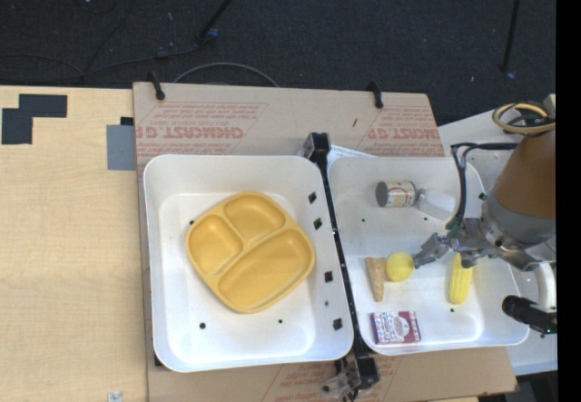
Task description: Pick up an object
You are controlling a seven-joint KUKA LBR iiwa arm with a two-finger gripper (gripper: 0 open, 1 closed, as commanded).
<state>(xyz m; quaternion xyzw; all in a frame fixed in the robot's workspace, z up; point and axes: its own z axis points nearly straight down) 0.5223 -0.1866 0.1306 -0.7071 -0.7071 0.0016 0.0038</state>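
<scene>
My gripper [447,257] hangs low over the right bin [490,329], reaching in from the right, and looks open. One dark finger [427,255] points at a yellow lemon-like ball [398,267]; the other is just above the top end of a yellow corn cob [460,283]. Nothing sits between the fingers. A tan cone-shaped piece [376,278] lies left of the ball. A small silver can [397,194] lies on its side at the back of the bin. A pink and white packet [395,327] lies near the front wall.
The left bin [168,300] holds a yellow divided plate [250,250]. A black divider [329,246] runs between the bins. A cable loops above the right bin near the arm [526,182]. Brown cardboard lies behind the bins.
</scene>
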